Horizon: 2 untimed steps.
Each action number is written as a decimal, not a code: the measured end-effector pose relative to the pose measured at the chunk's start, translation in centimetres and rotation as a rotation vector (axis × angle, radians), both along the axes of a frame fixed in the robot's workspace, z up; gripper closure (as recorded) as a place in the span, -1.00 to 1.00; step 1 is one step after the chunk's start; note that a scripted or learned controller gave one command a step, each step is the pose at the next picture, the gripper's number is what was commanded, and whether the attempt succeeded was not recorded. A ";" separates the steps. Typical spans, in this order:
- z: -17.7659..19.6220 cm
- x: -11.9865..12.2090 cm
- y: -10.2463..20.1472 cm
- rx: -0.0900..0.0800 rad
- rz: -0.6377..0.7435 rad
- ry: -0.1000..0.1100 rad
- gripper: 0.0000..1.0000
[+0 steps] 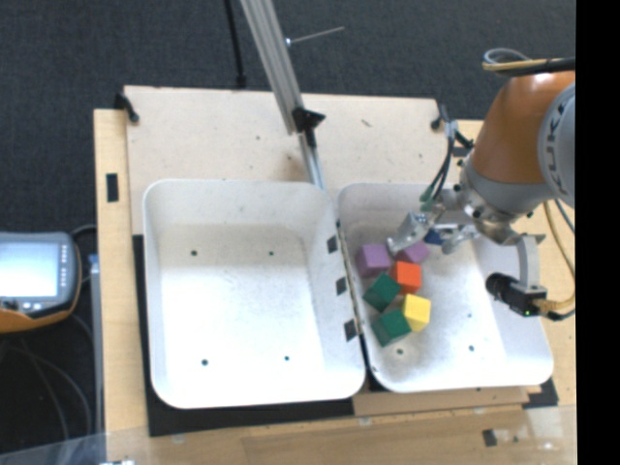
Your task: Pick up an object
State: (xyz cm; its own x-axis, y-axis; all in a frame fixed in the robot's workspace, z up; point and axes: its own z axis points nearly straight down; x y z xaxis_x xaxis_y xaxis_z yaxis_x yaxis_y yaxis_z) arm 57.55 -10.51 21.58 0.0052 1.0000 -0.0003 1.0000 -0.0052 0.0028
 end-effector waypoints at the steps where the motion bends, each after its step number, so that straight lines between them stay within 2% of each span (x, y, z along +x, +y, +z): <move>1: -2.0 4.6 8.6 0.003 0.015 0.001 -1.00; 2: -5.0 4.1 5.7 0.007 0.014 -0.012 -1.00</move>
